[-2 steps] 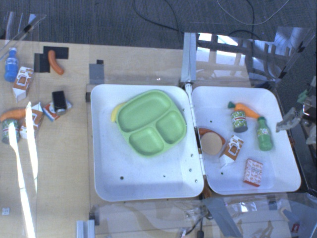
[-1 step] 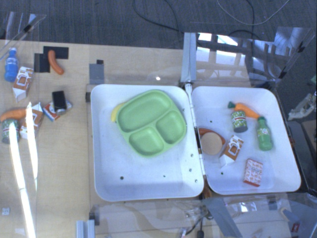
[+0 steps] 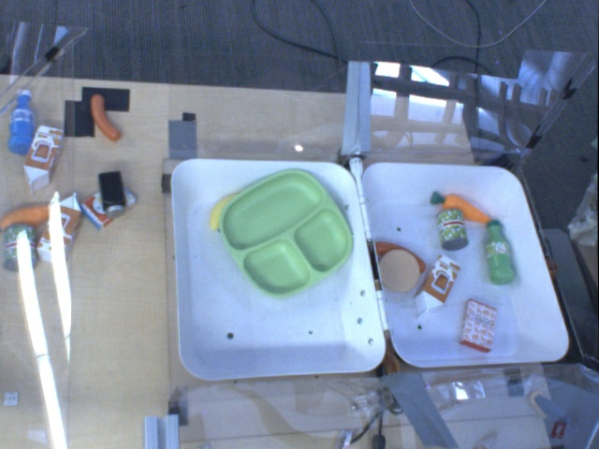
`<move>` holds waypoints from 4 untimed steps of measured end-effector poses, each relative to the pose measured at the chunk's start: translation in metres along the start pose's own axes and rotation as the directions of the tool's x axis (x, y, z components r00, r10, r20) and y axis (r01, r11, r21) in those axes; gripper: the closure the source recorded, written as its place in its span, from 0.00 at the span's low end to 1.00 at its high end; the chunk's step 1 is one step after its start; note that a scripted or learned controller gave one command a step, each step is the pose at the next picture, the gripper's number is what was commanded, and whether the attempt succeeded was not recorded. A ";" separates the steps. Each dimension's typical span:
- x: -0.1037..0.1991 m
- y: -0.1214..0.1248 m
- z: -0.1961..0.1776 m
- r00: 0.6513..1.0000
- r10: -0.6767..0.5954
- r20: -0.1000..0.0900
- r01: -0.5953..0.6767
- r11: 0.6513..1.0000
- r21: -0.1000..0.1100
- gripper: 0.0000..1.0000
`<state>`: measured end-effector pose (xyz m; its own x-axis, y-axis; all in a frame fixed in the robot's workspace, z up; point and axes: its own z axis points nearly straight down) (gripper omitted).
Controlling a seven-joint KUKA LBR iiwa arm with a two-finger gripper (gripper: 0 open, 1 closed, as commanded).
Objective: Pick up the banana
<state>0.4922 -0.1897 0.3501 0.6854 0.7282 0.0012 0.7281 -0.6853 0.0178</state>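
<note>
Peeking out from under the green tray's (image 3: 285, 230) upper-left edge, the banana (image 3: 216, 215) shows only as a thin yellow sliver in the left bin (image 3: 271, 349), w/ the tray lying over most of it. That tray is a 3-compartment plate, tilted diagonally and sitting roughly mid-bin, nothing in its sections. Right bin (image 3: 524, 340) holds the rest: a carrot (image 3: 465, 208) near the top, touching or just beside a small dark jar (image 3: 453, 228) w/ a green lid; a green bottle (image 3: 499, 252) just right of those, lying lengthwise; a brown-rimmed bowl (image 3: 399, 268) against the left wall by the divider; a small white-and-brown carton (image 3: 439, 282) just beside the bowl's right side; a red-and-white box (image 3: 479, 325) lower down, apart from the others. On the tabletop (image 3: 112, 344) left of the bins, well apart from the banana: a blue bottle (image 3: 21, 124) and a small carton (image 3: 42, 153) at far left, a sausage (image 3: 105, 119) lying on black blocks, a black item (image 3: 111, 190) w/ another small carton beside it, and a second carrot (image 3: 25, 217) near the left edge. Cables loop across the dark floor (image 3: 187, 26) above the tabletop. Claw: no arm reaches over either bin, so can't tell if apart or together.
</note>
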 end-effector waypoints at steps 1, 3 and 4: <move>0.017 0.010 -0.086 0.976 0.220 -0.001 -0.220 0.976 0.004 1.00; 0.211 -0.029 0.073 0.999 -0.037 -0.001 0.037 0.999 0.016 1.00; 0.242 -0.061 0.167 0.993 0.118 0.005 -0.118 0.993 0.019 1.00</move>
<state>0.6161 0.0267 0.1824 0.7666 0.6422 -0.0014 0.6422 -0.7666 -0.0013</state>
